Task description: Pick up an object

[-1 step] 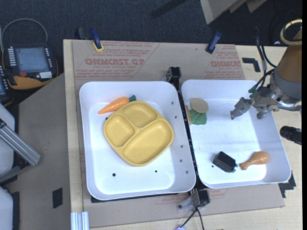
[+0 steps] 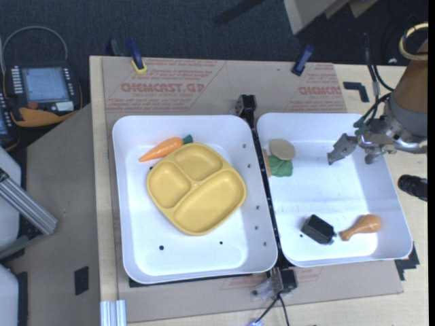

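In the right bin (image 2: 340,202) lie a tan round piece on a green block (image 2: 281,157) at the far left, a small black block (image 2: 318,229) near the front, and a tan toy drumstick (image 2: 361,227) to its right. My gripper (image 2: 355,153) hangs over the bin's far right part, open, with nothing between its fingers (image 2: 338,151). It is well apart from all three objects. In the left bin (image 2: 136,202) sit a yellow divided plate (image 2: 196,188) and an orange toy carrot (image 2: 161,149) touching the plate's far left edge.
The two bins stand side by side on a cardboard-covered bench (image 2: 204,80), with clamps at the back edge. A control pendant (image 2: 42,90) lies off the bench at the far left. A metal rail (image 2: 24,199) runs along the left.
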Action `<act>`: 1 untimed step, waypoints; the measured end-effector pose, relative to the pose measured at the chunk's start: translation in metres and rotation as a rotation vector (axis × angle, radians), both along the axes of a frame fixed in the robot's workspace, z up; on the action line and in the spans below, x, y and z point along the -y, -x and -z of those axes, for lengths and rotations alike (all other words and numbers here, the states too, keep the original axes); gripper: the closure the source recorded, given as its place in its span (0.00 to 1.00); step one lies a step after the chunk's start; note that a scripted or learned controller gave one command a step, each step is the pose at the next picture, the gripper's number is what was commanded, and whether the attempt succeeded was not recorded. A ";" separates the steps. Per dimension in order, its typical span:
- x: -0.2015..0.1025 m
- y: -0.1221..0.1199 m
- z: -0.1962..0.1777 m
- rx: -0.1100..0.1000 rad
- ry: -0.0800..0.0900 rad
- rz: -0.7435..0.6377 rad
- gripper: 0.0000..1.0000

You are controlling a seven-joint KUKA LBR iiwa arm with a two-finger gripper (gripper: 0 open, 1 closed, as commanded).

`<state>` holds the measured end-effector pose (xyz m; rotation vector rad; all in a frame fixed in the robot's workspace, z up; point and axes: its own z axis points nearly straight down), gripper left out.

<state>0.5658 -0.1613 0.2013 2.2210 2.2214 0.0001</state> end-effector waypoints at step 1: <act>0.004 0.011 0.053 -0.008 -0.002 0.001 0.00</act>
